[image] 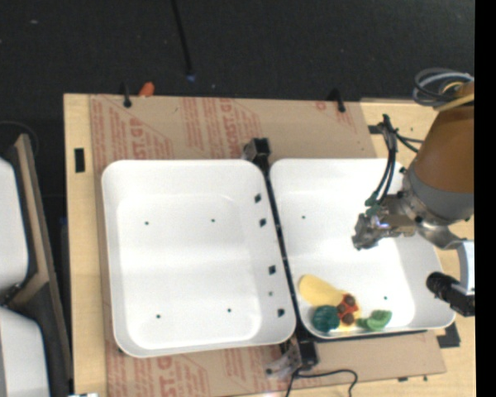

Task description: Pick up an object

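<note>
Gripper (369, 231) poised over right bin (331, 190), grip state not discernible, yellow object (318, 289), teal ball (325, 318), red piece (347, 308), green piece (377, 319) clustered at near edge, left bin (182, 188) alongside.

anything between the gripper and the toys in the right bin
Nothing visible. The gripper hangs over bare floor of the right bin, and the toys, a yellow piece, teal ball, red piece and green piece, lie clustered near the bin's front edge with open floor between.
</note>
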Available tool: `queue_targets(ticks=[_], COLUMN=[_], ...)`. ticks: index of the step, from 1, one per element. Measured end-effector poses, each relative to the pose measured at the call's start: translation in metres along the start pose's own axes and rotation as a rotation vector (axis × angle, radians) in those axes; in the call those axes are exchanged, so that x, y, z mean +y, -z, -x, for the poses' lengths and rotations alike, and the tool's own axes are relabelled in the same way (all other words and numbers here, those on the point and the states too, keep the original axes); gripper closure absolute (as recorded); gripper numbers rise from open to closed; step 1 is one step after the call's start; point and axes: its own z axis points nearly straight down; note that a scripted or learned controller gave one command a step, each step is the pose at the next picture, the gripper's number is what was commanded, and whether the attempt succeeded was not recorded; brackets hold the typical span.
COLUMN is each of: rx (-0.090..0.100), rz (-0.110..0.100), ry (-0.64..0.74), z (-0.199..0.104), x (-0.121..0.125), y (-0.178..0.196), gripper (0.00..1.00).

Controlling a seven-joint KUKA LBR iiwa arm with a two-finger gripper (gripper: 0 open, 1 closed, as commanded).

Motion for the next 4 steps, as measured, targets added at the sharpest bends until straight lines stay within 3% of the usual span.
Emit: queue_targets(ticks=[1, 4], rx=[0.000, 0.001], rz=[-0.004, -0.008], ry=[-0.001, 0.003], z=[0.000, -0.161], x=[0.001, 0.025], y=[0.019, -0.005], gripper=[1.00, 1.00])
